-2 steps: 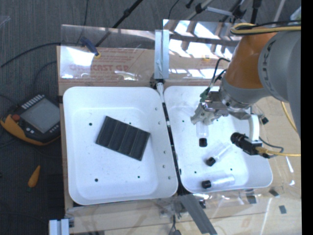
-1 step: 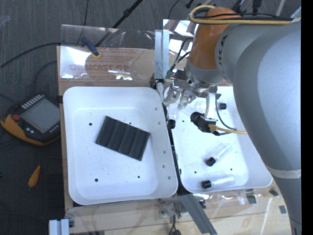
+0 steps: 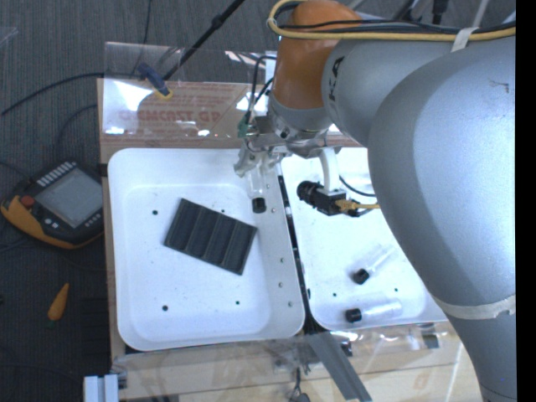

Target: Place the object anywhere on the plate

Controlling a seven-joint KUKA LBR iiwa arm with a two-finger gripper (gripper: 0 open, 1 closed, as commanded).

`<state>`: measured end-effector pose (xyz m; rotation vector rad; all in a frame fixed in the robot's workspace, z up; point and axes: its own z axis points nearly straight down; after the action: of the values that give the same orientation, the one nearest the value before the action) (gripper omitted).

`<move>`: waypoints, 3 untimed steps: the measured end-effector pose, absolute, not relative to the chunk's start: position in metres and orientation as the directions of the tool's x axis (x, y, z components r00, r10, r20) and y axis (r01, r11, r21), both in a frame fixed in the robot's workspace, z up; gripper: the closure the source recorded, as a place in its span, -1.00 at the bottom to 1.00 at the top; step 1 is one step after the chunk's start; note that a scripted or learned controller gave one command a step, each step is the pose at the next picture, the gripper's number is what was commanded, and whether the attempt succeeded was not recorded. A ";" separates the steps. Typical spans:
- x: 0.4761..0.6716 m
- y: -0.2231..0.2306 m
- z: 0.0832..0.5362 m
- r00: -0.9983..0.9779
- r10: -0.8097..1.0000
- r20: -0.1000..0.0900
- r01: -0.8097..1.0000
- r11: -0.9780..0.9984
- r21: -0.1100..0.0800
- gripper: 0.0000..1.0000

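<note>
Gripper (image 3: 258, 193) over left bin's (image 3: 134, 325) right edge, can't tell its state; dark ridged plate (image 3: 209, 236) lies left of it; two clear black-capped tubes (image 3: 371, 268) in right bin (image 3: 322, 287).

Arm (image 3: 435, 141): broad smooth grey shell, rounded links. Orange band (image 3: 306, 48) above the wrist, glossy, dome-shaped. Yellow and black cables (image 3: 377, 30) run across the band and upper link. Wrist fitting (image 3: 276, 136) is metallic, with thin wires and a green connector.
</note>
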<state>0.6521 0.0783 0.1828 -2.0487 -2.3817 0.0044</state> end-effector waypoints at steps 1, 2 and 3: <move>0.669 0.124 0.274 -0.533 0.846 -0.002 0.846 0.533 0.000 1.00; 0.669 0.167 0.288 -0.884 0.468 -0.002 0.468 0.884 0.002 1.00; 0.650 0.233 0.343 -0.960 0.281 -0.003 0.281 0.960 0.001 1.00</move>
<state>0.6497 0.2334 0.3429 -0.4469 -3.1128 -0.0015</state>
